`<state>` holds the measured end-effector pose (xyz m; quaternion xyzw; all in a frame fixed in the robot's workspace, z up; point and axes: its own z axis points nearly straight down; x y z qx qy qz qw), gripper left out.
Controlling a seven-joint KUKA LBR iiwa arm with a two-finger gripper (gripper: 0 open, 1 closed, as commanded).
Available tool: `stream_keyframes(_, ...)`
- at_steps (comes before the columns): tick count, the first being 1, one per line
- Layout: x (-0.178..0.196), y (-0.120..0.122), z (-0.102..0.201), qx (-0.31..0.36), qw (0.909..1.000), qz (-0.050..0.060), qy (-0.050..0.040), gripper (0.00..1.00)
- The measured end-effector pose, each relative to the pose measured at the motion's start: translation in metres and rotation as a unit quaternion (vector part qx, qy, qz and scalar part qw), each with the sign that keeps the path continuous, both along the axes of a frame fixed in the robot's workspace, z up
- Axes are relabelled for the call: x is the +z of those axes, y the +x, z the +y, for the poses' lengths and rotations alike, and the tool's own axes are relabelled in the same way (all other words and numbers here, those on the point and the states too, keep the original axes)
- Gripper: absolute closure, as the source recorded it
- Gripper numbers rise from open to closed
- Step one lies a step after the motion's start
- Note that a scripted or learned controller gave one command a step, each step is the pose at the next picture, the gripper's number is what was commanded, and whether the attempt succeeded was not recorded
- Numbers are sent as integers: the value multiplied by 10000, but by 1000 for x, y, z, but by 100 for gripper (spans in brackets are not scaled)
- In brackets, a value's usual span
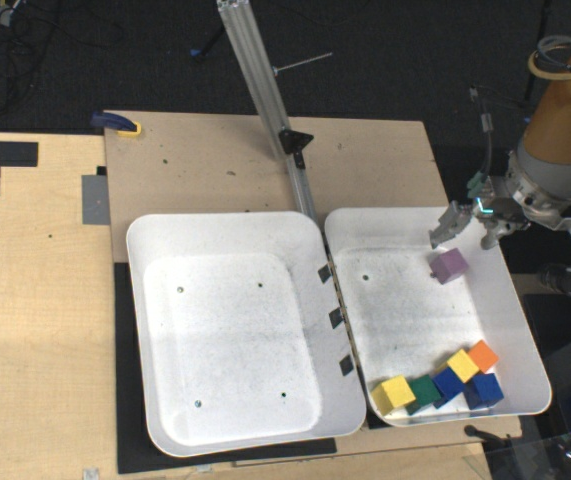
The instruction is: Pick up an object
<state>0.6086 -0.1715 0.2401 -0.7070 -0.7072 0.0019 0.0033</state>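
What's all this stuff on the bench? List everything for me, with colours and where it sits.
Shallow plastic bins: 2, white, side by side; left bin, right bin.
Purple cube: 1, upper part of right bin, under the hand.
Small cubes: 6, clustered at the right bin's near corner: two yellow, green, two blue, orange.
Aluminium rail: 1, silver, slanting behind the bins.
Wooden bench: 1, pale.
Robot hand: 1, grey, above the right bin's far right.

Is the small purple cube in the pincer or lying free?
Free: purple cube lies on the right bin's floor, below the open pincer.
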Motion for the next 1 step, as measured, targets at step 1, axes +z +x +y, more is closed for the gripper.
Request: stream_keyframes(1, 3, 1, 0, 7, 10000, -22, -7, 0)
